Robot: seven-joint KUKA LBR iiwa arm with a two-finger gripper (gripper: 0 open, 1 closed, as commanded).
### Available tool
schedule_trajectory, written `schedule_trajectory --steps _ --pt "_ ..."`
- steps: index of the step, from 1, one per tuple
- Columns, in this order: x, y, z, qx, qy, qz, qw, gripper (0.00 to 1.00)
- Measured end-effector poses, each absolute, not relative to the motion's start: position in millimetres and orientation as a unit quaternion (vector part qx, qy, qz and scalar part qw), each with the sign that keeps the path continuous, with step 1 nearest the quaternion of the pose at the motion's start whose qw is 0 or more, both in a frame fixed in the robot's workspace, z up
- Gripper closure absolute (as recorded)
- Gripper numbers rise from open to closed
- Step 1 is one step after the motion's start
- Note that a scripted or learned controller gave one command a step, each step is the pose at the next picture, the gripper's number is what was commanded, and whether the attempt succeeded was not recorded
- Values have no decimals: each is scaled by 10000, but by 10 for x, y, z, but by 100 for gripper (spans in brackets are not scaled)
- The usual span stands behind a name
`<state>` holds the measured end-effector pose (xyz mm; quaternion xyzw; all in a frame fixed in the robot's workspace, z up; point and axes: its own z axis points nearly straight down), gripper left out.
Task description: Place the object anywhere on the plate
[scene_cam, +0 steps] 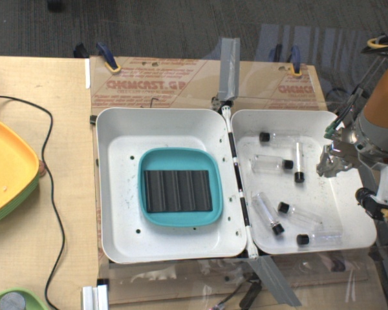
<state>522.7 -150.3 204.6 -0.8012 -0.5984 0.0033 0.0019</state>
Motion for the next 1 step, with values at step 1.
schedule_trajectory --steps 1 --pt "5227 -1502 2046 -8013 -5983 32 18 0"
